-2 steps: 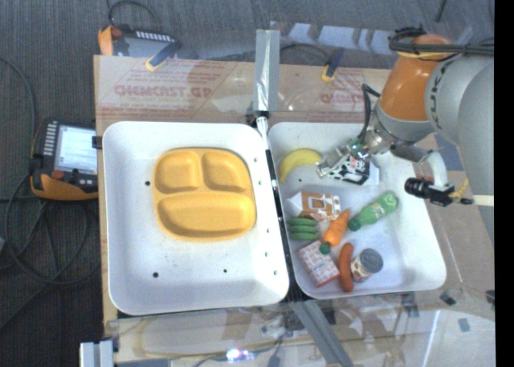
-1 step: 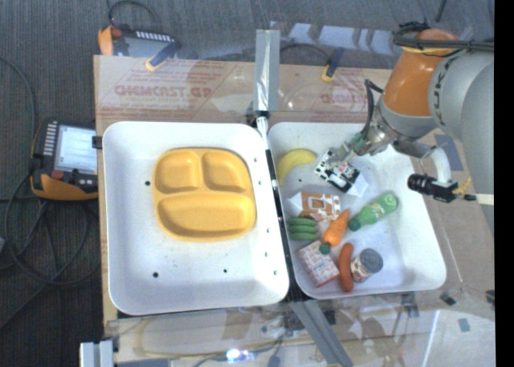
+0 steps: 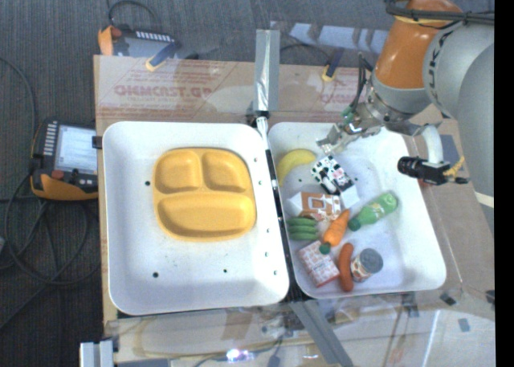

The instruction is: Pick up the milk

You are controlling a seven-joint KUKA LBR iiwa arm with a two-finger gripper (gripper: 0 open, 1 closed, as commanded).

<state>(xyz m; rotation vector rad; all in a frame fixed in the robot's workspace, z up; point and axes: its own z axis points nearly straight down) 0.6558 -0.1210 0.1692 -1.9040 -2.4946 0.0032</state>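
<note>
Arm [image 3: 426,44]: reaches in from right, wrist angled down-left over right bin [image 3: 418,273]. Pincer [image 3: 333,142]: open/shut state can't tell. Milk [image 3: 331,173]: cow-spotted carton just below pincer, apart. Label text unreadable. Yellow tray [image 3: 205,193]: left bin, well apart.

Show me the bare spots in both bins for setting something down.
Left bin: white margin all round the yellow tray, widest along the near edge. Right bin: bare floor right of the green bottle. Crowded between the milk and the can.
</note>
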